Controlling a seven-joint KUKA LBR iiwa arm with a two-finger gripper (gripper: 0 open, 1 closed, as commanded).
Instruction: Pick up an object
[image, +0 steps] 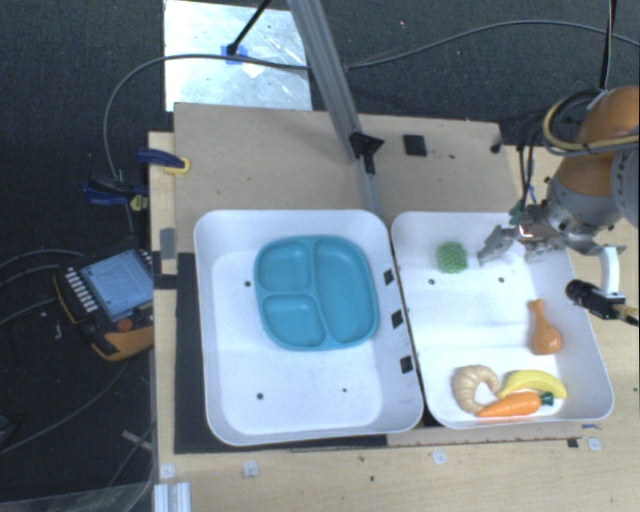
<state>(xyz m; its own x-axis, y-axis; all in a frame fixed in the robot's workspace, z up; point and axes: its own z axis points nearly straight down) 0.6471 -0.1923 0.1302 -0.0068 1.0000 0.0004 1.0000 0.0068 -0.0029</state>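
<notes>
Two shallow white bins sit side by side on the bench, seen from above at a slant. The left bin (225, 400) holds a blue divided plate (316, 292), lying flat near its middle and well apart from any tool. The right bin (600, 400) carries the candidates for picking: a green knobbly ball (452, 257) at its far left, an orange drumstick-shaped toy (543, 329) toward the right wall, and, clustered at the near edge where they touch one another, a pale croissant (474, 384), a yellow banana (533, 382) and an orange carrot (512, 404). The arm's gripper (518, 243) hangs over the bin's far right part, its fingers spread and grasping nothing, just right of the green ball. That position suggests the ball is the likeliest target, being isolated and so easier to close on than the crowded trio.
</notes>
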